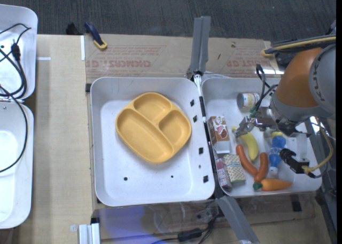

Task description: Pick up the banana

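The yellow banana lies in the right bin, near its middle, with its top end toward the back. My gripper hangs right at the banana's upper end, coming in from the right under the orange band of the arm. Its metal fingers point left and down over the fruit. I cannot make out whether they touch the banana or how they stand.
The right bin also holds a small can, a snack packet, a patterned box, a sausage, a carrot and a blue bottle. A yellow divided plate lies in the left bin.
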